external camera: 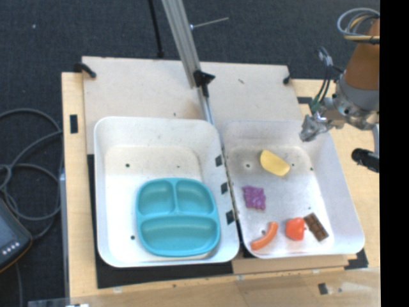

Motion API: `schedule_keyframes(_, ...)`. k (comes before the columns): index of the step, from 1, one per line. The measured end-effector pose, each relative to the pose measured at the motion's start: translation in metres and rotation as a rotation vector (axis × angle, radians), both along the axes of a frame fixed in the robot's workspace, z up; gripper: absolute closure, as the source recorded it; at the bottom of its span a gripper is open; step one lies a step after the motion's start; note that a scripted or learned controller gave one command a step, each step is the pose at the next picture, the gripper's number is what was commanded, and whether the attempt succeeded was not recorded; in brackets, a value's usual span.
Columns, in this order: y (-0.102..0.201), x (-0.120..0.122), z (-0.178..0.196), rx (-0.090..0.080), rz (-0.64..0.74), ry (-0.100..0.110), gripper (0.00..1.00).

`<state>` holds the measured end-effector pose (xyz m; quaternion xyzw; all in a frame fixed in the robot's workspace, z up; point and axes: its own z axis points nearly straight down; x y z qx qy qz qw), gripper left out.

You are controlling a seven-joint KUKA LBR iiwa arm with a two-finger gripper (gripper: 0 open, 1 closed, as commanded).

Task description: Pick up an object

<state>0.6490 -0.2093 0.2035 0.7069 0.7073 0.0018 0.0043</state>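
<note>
Lying nearest, against the front wall of the right bin (342, 184): an orange curved piece (264, 235), a red-orange round object (294, 229) just beside it, and a brown block (315, 227) touching that round object's right side. Sitting level with them in the front half of the left bin (128, 152): a teal divided plate (177, 217), lying flat. Resting farther back, near the middle of the right bin: a purple lump (254, 197), apart from the rest. Lying beyond it, toward the bin's back wall: a yellow wedge (274, 163). Hovering past that, over the right bin's far right corner: the gripper (310, 130), holding nothing visible, too small and blurred for telling how wide it is standing. Reaching in from the right above it: the arm (361, 69). Rising at the back of the bench (255, 75), between the bins: a slanted metal pole (182, 31).
</note>
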Motion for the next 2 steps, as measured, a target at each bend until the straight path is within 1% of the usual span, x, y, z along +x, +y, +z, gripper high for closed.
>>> schedule_keyframes(1,-0.002,0.001,0.027,0.001,0.001,0.004,1.0)
schedule_keyframes(2,0.044,-0.01,0.025,0.004,0.005,0.008,1.0)
